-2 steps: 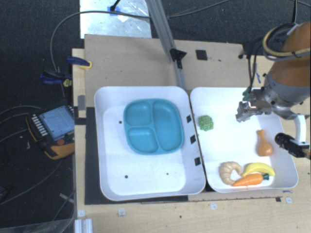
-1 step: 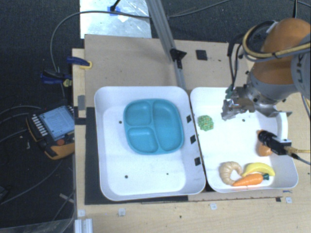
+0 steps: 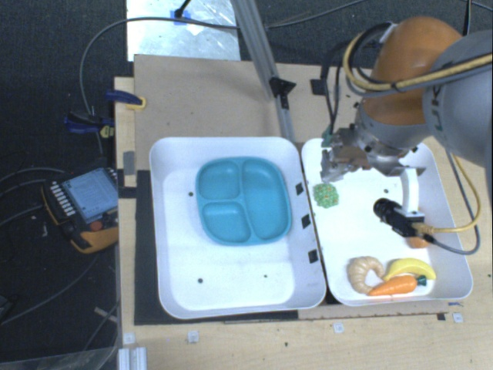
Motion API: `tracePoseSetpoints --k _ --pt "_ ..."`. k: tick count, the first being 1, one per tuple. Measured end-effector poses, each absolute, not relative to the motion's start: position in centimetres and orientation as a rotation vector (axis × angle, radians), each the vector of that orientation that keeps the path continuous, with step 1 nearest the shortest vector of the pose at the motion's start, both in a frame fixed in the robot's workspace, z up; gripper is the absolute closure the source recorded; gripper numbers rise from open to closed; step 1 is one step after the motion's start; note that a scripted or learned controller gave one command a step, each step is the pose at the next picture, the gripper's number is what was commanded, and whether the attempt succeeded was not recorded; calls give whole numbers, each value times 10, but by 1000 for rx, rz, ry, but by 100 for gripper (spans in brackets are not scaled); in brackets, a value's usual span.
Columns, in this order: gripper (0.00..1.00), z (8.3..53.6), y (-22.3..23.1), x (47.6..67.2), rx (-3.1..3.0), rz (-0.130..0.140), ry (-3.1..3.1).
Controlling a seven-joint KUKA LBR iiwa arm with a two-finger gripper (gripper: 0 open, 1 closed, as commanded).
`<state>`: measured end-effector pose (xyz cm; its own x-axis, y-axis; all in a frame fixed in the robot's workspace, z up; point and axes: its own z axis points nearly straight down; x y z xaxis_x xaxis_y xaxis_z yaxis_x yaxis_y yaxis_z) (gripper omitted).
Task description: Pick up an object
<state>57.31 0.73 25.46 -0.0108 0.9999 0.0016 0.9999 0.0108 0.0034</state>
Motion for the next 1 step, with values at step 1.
tracePoseSetpoints --k 1 --pt "100 255 58 588 2211 5 2230"
